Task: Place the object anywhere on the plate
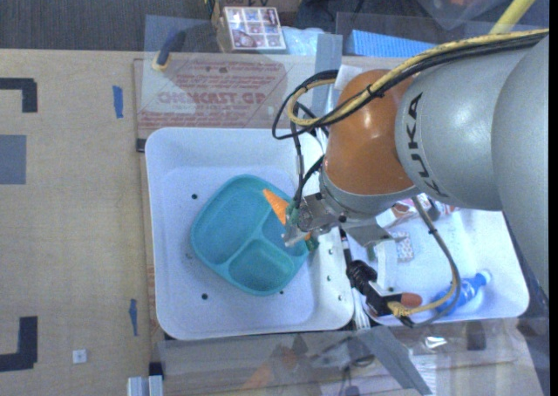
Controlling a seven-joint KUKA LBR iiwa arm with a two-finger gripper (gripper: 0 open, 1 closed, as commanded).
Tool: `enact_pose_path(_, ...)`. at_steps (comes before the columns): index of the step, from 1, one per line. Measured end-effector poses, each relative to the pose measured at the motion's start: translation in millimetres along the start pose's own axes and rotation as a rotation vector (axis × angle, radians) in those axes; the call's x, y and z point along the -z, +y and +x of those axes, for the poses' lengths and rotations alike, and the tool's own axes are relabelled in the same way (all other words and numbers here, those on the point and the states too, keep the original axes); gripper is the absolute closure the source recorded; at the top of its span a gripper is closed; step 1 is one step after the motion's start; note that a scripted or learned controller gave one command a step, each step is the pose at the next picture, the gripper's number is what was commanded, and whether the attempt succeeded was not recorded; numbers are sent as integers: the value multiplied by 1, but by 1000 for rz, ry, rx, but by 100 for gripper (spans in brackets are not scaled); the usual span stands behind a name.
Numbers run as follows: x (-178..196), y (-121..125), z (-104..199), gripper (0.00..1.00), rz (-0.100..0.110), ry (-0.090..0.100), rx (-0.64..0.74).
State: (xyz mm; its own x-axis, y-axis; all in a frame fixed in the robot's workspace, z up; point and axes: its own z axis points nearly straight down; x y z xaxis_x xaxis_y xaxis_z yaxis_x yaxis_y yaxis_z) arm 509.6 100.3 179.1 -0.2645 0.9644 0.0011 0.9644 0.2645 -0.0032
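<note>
One gripper (298, 227) at the teal plate's (235, 237) right rim beside an orange object (275, 202), opening impossible to tell

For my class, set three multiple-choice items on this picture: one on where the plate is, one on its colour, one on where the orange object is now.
1. Which bin holds the plate?
A. the left bin
B. the right bin
C. neither; it is on the bench

2. What colour is the plate?
A. red
B. teal
C. black

3. Where is the orange object?
A. in the right bin
B. on the floor
C. at the plate's right edge, by the gripper

Answers:
1. A, since the plate lies inside the left bin.
2. B, since its divided surface is teal.
3. C, since the orange piece lies over the plate's right rim, just beside the gripper.
</note>
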Motion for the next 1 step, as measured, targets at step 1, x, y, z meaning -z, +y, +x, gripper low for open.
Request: enact_pose_path(1,0,0,-1,0,-1,0,-2)
